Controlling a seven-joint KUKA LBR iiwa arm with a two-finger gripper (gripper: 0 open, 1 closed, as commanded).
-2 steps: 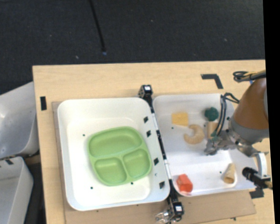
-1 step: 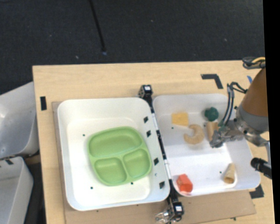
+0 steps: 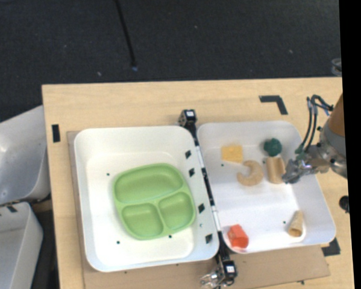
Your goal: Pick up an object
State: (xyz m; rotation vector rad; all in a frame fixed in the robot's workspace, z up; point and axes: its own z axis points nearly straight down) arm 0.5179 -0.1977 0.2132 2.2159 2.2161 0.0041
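**Tan wooden cylinder sits just left of the gripper, right bin**

Camera view: wooden cylinder block, tan, lies in the right bin with its long axis running far-to-near, roughly upright in the frame. The gripper comes in from the right edge and sits just beside the cylinder's right side, touching or nearly so; can't tell which. Finger spread is not readable at this size and angle, and nothing is visibly between the fingers, so no hold can be claimed.

Other pieces in the same bin: green ball-like piece just far of the cylinder, tan arch-shaped block just left of it, yellow block further left and far, red block at the near-left corner, tan cone-like piece near-right. Left bin holds a green divided plate, well apart from the arm.

Judgement: cylinder is the nearest target; a small shift left would centre on it. Tight room, since arch and green piece crowd it. The bin floor is smooth white, so the cylinder could roll sideways if nudged.
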